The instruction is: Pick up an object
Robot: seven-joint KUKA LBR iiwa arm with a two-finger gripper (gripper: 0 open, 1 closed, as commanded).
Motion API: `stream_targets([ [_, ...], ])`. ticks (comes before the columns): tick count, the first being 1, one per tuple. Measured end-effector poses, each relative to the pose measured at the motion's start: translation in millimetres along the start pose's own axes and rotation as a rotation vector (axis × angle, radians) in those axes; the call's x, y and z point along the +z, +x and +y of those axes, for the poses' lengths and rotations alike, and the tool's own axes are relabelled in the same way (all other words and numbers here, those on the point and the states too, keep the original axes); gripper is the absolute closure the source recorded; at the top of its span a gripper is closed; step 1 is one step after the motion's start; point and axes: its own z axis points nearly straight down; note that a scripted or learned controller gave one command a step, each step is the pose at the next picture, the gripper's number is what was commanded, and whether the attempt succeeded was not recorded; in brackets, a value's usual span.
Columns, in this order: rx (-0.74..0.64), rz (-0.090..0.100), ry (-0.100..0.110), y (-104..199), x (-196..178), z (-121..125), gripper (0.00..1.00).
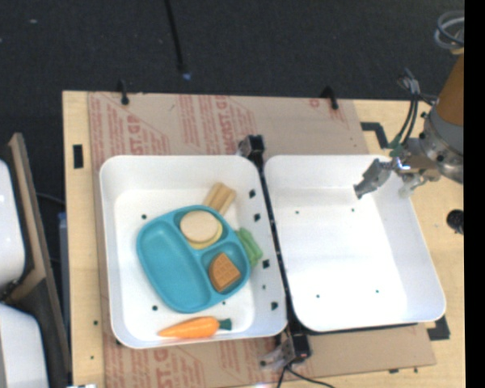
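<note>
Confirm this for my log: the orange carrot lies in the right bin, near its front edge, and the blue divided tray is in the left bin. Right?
Not quite. The camera view shows the carrot in the left bin, near its front edge, in front of the blue divided tray, which is also in the left bin.

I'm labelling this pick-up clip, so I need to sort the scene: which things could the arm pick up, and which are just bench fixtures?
Pickable, all in the left bin:
blue divided tray
round cracker
brown toast piece
carrot
tan wooden block
green piece

Not for picking:
right bin
cardboard sheet
gripper, over the right bin
</note>
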Motion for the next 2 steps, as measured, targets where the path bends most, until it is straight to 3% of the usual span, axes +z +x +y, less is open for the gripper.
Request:
stream_targets([
  [1,-0.001,-0.001,-0.006,0,-3,1,0.00],
  [2,-0.001,0.000,-0.001,2,58,-4,0.00],
])
